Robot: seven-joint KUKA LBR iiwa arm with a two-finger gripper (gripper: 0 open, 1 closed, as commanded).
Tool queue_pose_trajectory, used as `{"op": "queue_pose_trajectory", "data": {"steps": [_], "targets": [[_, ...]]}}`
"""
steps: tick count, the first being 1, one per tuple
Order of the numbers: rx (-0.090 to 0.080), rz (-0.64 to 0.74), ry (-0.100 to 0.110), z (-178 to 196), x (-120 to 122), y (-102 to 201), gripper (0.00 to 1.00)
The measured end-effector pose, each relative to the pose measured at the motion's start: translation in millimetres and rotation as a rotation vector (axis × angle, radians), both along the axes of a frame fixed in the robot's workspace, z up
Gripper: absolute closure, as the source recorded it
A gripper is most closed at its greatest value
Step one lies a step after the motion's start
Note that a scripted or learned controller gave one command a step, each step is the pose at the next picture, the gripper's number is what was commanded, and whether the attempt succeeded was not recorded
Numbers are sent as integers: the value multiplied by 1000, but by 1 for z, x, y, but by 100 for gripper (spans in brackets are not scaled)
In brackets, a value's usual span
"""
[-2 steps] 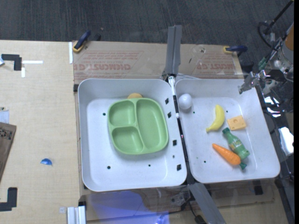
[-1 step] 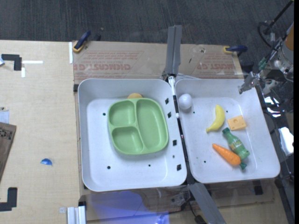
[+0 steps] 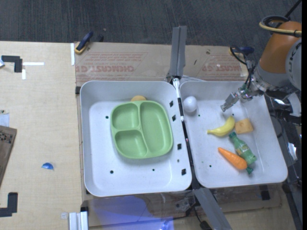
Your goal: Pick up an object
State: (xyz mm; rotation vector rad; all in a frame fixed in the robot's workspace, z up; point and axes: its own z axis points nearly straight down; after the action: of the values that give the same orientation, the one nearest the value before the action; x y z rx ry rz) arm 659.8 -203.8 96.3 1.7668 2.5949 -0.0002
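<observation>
While the gripper (image 3: 229,103) hangs over the right bin (image 3: 208,169) (whether its jaws are spread, I cannot tell), the banana (image 3: 222,128) lies just below it, beside the cheese wedge (image 3: 244,126).

A pale wooden bench (image 3: 38,104) runs out to the left of the two white bins (image 3: 88,143), and on it lie a small blue piece (image 3: 47,166), a black angle bracket (image 3: 13,61) beside a strip of white tape (image 3: 33,63), a second black bracket (image 3: 10,202) near the front edge, and a brown board (image 3: 5,147) cut off at the left border. Behind the bins lies a sheet of cardboard (image 3: 124,61) with red print, with a blue and yellow tool (image 3: 84,40) at its far left corner. A grey bar (image 3: 178,51) rises where the bins meet, and dark carpet (image 3: 120,8) lies beyond the bench.
</observation>
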Motion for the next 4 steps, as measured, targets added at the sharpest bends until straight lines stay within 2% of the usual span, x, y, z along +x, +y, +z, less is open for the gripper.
{"op": "queue_pose_trajectory", "data": {"steps": [1,2,3,4], "targets": [[1,34,1,-4,-54,26,0],[-2,178,-1,-3,-12,1,0],[0,443,0,-4,-67,61,0],[0,438,-4,6,-67,60,100]]}}
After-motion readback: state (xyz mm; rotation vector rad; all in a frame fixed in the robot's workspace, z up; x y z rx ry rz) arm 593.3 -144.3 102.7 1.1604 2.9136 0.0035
